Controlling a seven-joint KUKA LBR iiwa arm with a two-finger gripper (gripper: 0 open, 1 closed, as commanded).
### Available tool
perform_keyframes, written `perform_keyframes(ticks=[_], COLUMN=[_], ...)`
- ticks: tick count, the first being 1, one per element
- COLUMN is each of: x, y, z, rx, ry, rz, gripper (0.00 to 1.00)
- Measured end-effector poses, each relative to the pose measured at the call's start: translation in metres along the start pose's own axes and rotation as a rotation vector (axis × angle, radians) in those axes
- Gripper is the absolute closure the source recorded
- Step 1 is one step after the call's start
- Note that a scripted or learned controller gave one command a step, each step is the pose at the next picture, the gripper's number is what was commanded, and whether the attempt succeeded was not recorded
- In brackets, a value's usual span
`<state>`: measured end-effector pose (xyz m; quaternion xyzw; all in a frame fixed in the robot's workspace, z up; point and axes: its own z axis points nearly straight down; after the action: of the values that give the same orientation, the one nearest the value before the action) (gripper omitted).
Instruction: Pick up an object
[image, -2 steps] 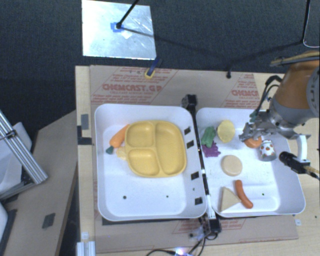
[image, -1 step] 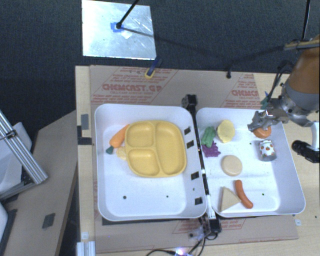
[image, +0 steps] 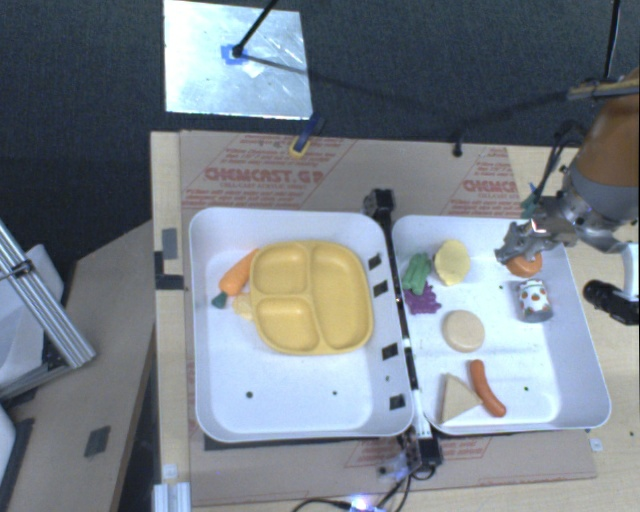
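Observation:
My gripper (image: 519, 246) hangs over the far right part of the right bin (image: 580, 350). An orange round object (image: 526, 266) lies directly under it, partly hidden by it; I cannot see whether they touch. Just in front of that sits a small white and grey spotted object (image: 533, 300). Further left in the same bin are a yellow fruit (image: 452, 262), a green vegetable (image: 416, 270), purple grapes (image: 422, 299), a round tan biscuit (image: 463, 330), a red-orange sausage (image: 487, 387) and a pale wedge (image: 456, 398).
The left bin (image: 220, 400) holds a yellow divided plate (image: 305, 297) with a carrot (image: 236, 273) beside its left edge. A black divider (image: 393, 300) runs between the bins. The arm's grey and orange body (image: 607, 175) stands over the right bin's far right corner.

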<state>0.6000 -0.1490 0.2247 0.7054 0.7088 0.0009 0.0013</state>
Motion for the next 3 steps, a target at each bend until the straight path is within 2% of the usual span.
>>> perform_keyframes(ticks=[1, 2, 3], x=[0.059, 0.084, 0.077], y=[-0.008, -0.018, -0.019], z=[-0.009, -0.001, -0.007], rx=[0.002, 0.003, 0.001], ry=[0.003, 0.001, 0.001], rz=[-0.005, -0.002, 0.003], gripper=[1.00, 1.00, 1.00])
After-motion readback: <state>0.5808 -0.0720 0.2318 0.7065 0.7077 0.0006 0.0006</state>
